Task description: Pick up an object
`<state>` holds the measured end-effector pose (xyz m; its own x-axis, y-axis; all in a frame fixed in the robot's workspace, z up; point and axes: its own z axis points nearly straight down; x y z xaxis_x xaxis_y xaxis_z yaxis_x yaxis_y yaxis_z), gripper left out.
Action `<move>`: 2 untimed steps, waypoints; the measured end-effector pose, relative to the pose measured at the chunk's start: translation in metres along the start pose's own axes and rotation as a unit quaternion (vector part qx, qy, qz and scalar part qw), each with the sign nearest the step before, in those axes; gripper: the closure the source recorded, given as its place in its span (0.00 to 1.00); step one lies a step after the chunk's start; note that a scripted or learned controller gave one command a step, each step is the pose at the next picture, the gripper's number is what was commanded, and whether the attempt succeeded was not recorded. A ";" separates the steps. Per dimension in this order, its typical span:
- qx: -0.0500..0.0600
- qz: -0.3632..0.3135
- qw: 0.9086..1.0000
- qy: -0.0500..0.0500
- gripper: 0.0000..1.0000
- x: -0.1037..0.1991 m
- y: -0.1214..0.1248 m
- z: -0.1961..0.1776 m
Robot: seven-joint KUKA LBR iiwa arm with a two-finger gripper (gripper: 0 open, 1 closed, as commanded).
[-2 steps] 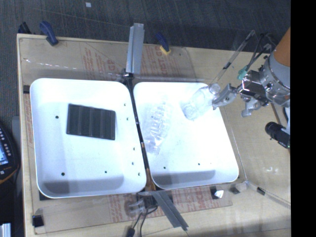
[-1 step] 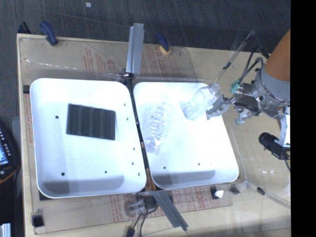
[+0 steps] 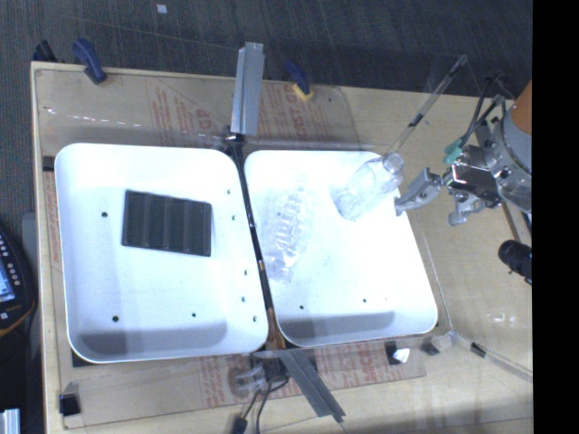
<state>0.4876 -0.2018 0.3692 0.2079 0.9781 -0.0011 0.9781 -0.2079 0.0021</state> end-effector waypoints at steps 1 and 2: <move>0.004 0.147 0.989 0.000 0.00 0.003 -0.012 0.130; 0.005 0.171 0.985 0.000 0.00 0.127 0.079 0.200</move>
